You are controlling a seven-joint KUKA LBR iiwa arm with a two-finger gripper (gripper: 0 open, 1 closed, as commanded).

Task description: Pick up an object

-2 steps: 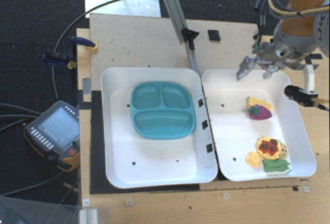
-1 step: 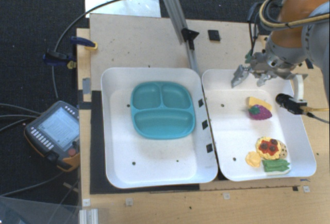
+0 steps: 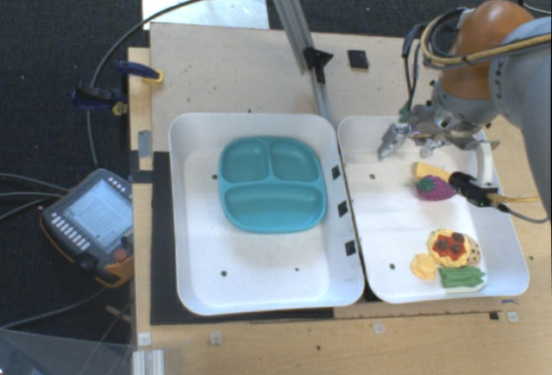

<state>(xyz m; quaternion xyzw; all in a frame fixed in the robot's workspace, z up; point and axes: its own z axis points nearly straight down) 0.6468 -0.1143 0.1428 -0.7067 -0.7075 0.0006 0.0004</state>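
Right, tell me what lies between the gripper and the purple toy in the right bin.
Nothing visible: bare white floor of the right bin separates the gripper from the purple grape-like toy, which touches a yellow wedge.

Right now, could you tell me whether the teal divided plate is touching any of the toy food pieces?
Apart. The camera view shows the teal divided plate in the left bin, while the toy food pieces lie in the right bin, across the divide between the bins.

**Arm Exterior: Findings**

The arm [image 3: 526,63], at the frame's upper right, was grey with a rounded orange band [image 3: 490,28]. Black and yellow cables looped around it. The gripper [image 3: 405,140] was bare grey metal.
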